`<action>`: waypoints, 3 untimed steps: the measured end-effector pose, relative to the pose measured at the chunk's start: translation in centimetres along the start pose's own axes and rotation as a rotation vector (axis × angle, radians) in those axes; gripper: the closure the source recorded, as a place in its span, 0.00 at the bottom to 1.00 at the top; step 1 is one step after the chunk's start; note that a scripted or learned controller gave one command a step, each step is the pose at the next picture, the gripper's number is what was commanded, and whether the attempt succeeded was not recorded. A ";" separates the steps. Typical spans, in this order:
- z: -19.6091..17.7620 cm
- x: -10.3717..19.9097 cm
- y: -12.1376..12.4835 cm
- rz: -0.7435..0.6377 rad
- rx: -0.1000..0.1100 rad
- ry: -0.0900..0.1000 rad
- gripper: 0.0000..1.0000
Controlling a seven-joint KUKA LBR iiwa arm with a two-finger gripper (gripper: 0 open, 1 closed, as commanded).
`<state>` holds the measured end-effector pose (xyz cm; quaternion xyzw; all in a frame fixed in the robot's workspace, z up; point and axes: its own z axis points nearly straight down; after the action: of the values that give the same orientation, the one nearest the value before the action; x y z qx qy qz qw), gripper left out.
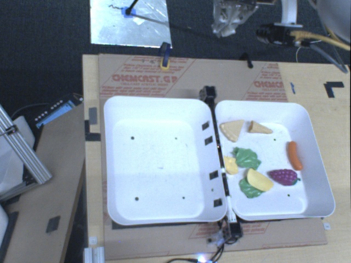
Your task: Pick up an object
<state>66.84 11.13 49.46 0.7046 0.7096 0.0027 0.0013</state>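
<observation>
Pincer [226, 27] hangs at upper middle of frame, finger state can't tell, nothing visibly held, well above the right bin [315, 147] where toy foods lie lower right of it, nearest the tan wedge [232, 129], orange sausage [294, 155] long axis near vertical

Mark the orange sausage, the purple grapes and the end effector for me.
orange sausage [294, 155], camera view, mid-length of its body.
purple grapes [283, 176], camera view, middle of the bunch.
end effector [226, 29], camera view, between its fingertips.

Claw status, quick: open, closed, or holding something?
Claw: cannot be told whether open or closed; it hangs above the bench, beyond the bins, and nothing shows in it.
</observation>
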 end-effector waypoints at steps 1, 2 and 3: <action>-4.3 2.8 0.0 0.001 0.000 -0.001 1.00; -4.1 4.3 0.0 0.002 0.003 -0.001 1.00; -4.2 6.7 -9.1 -0.001 0.006 0.001 1.00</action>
<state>57.70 17.75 53.58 0.7041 0.7101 0.0006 -0.0012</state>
